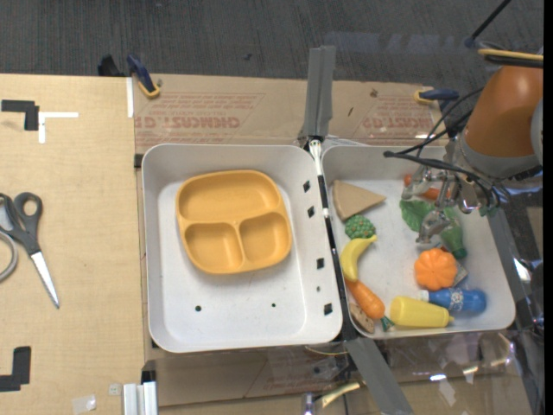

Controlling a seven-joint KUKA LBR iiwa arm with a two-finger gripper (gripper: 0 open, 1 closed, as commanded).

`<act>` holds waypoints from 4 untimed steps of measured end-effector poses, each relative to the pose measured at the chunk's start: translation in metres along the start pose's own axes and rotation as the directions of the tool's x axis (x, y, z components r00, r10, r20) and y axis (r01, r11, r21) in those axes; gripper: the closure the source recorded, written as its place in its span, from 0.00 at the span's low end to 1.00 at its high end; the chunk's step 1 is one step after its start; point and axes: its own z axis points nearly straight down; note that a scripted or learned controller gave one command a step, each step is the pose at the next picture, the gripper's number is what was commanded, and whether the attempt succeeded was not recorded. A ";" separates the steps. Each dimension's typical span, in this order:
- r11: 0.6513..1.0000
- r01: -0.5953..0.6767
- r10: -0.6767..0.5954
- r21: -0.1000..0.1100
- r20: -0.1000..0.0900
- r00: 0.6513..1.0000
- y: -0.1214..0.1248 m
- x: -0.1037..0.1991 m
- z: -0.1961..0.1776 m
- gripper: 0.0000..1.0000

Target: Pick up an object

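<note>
Surface: pale wood-grain board on the left, brown printed cardboard behind the bins, dark carpet beyond.
Left bin: shallow white plastic, rounded corners, small dark holes in the floor.
Plate: matte yellow-orange plastic, three compartments, rounded rectangle, lying flat and slightly turned in the left bin.
Right bin: same white plastic, touching the left bin along a clipped seam.
Arm: smooth orange band over a grey wrist, black cables looped around it, entering from the right over the right bin's far corner.
Hand: metallic, shiny, low over the back right of the right bin, above a green leafy toy; cannot tell whether it is apart, together or clamped on anything.
Tan wedge: flat triangular slice, back left of the right bin.
Broccoli: small, knobbly, dark green, just in front of the wedge.
Banana: glossy yellow, curved, beside the seam wall.
Carrot: orange, tapered, near the front left corner.
Pumpkin: round, ribbed, orange, just in front of the hand.
Yellow cylinder: smooth, lying along the front wall.
Blue piece: rounded, glossy, touching the yellow cylinder's right end.
Scissors: grey handles, steel blades, on the wood at far left, well apart from the bins.
</note>
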 end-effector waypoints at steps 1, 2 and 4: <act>0.986 -0.166 0.166 0.000 -0.001 0.986 -0.004 0.022 0.001 0.00; 0.943 -0.332 0.332 0.000 -0.001 0.943 0.006 0.083 0.000 0.00; 0.930 -0.367 0.367 0.001 0.002 0.930 -0.006 -0.009 0.000 0.00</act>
